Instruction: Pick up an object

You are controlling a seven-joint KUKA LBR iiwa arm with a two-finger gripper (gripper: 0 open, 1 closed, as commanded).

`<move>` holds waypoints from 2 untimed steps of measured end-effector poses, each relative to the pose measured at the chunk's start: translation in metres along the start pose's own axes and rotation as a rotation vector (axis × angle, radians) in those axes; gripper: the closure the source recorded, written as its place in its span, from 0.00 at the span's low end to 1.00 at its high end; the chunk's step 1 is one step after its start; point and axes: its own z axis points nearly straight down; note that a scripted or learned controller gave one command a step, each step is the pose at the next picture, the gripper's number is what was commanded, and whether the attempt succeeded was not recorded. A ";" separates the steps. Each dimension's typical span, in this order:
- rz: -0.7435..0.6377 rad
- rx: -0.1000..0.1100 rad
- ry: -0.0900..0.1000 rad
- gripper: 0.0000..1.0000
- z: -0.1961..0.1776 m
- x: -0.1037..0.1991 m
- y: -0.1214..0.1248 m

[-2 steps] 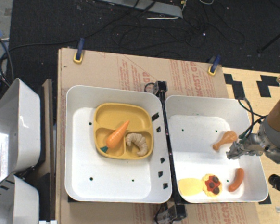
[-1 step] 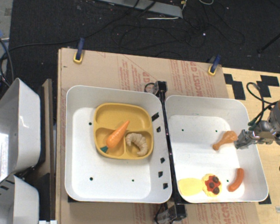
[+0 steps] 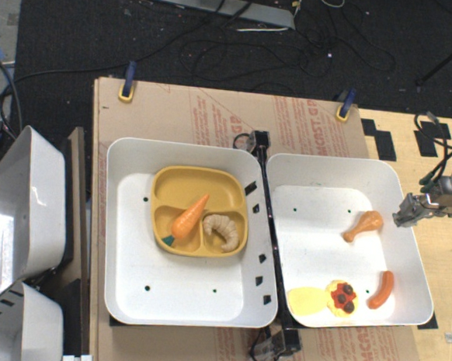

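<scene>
Right now the gripper (image 3: 407, 210) is hovering over the right rim of the right bin (image 3: 331, 180), and whether it is holding anything cannot be told. Just to its left a drumstick (image 3: 364, 224) is lying, the likeliest target. Below and slightly left a sausage (image 3: 382, 290) is resting, with a yellow piece topped with berries (image 3: 326, 299) beyond it. Farthest left, the left bin (image 3: 128, 230) is carrying a yellow plate (image 3: 167, 187) with a carrot (image 3: 190, 216) and a shrimp (image 3: 223, 230). Judging by this, the approach is under way; next it needs shifting left and descending.
</scene>
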 end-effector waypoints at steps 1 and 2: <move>0.001 0.003 0.001 1.00 -0.017 0.000 0.001; -0.001 0.009 0.004 1.00 -0.004 0.044 -0.008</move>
